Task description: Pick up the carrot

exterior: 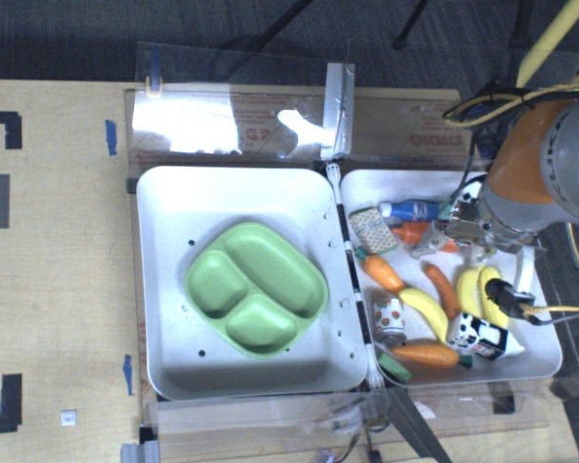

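1. One claw (442,242) sits low in the right bin (545,355); its tips blur into clutter, so I cannot tell whether they are apart or together.
2. The carrot (383,272) lies left of the claw, just beside a sponge (372,228); a second carrot (426,355) lies below, near the front wall.
3. A banana (423,309) and a bottle (410,209) crowd the claw.
4. The left bin (164,201) holds a green tray (256,285).

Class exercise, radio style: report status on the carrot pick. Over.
Gripper over right bin, grip unclear. Carrot lies free at bin's left side. Banana and sponge close by.
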{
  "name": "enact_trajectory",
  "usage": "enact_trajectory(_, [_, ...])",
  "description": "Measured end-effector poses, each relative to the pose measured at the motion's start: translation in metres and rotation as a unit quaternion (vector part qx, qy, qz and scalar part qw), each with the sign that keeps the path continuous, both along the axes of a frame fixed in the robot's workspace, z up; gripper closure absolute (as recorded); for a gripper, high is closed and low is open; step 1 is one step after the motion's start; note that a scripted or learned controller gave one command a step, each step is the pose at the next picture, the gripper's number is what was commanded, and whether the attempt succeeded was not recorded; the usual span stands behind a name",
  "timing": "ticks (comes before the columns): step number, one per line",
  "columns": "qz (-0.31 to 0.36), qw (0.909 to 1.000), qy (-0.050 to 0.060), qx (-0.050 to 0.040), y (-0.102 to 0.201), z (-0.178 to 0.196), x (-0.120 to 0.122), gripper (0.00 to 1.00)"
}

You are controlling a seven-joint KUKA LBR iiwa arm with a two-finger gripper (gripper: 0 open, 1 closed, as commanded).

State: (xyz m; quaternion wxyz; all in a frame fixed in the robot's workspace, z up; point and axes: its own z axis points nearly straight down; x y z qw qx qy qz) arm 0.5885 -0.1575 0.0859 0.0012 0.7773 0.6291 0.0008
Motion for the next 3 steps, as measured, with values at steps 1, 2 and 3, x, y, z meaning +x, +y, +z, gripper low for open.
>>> enact_trajectory(1, [0.088,0.9961,0.0,-0.0012,0.002,0.0,0.013,0.0])
enact_trajectory(2, [0.144,0.9896,0.003,0.001,0.071,0.098,-0.072,0.0])
enact_trajectory(3, [0.151,0.9886,0.001,0.0,0.031,0.018,-0.026,0.0])
